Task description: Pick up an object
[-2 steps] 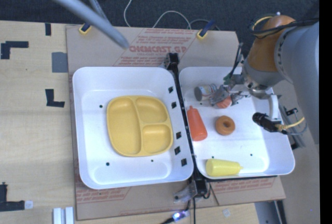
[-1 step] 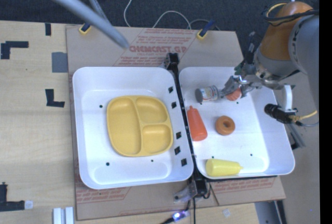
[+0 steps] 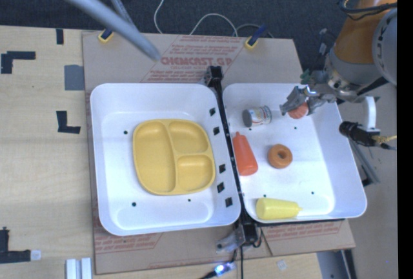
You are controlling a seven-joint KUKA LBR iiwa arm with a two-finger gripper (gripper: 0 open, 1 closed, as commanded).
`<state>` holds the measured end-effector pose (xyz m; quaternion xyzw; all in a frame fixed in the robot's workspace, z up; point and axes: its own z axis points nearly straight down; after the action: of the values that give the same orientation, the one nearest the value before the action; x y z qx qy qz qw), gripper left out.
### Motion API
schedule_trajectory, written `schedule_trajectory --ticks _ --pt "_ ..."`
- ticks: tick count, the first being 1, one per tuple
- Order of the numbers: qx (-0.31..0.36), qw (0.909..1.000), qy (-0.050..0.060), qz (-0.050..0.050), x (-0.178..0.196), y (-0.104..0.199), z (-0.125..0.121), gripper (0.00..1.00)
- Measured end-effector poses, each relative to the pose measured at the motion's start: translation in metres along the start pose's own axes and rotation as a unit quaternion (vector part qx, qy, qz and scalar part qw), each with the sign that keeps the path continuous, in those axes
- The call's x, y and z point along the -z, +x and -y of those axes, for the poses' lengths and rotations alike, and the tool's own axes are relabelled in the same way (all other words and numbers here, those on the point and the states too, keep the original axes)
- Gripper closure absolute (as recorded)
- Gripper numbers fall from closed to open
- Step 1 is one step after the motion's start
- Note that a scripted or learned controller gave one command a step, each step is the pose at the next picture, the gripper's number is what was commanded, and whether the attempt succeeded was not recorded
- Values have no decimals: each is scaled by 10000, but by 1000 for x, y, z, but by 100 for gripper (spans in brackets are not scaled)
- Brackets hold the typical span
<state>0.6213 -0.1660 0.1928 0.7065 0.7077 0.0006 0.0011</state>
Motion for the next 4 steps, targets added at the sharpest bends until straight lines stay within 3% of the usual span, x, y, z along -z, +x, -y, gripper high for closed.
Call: schedule_trajectory --ticks 1,2,4 --pt "0 10000 3 -2 25 1 -1 100" --pt "27 10000 15 -10 27 64 -5 100" --pt "22 10000 19 -9 17 158 -21 100"
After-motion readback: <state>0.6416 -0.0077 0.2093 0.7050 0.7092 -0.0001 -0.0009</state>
